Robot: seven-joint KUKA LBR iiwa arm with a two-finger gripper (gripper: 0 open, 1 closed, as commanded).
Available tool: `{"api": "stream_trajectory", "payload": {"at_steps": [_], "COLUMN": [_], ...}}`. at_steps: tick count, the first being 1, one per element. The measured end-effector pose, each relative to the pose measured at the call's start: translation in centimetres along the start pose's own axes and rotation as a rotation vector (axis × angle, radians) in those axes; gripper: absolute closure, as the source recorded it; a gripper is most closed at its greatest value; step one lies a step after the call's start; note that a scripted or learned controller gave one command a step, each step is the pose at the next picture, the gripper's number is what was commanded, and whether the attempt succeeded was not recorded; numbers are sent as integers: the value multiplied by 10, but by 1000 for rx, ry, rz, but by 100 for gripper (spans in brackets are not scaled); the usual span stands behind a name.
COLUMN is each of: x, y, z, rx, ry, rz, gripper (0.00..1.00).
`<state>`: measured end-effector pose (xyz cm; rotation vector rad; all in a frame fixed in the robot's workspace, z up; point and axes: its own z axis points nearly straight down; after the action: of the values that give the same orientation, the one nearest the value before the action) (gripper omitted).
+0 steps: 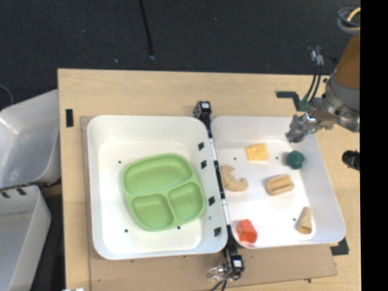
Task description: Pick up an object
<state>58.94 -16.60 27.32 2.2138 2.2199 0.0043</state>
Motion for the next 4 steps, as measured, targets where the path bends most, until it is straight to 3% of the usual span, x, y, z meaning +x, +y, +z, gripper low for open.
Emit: {"api": "stream_trajectory", "payload": {"at_steps": [2,4], "x": [110,207], "y": [23,25], "z": [-5,13], "rx": [4,7], "ry": [3,3], "rz": [-4,-3], "gripper": [100,100]}}
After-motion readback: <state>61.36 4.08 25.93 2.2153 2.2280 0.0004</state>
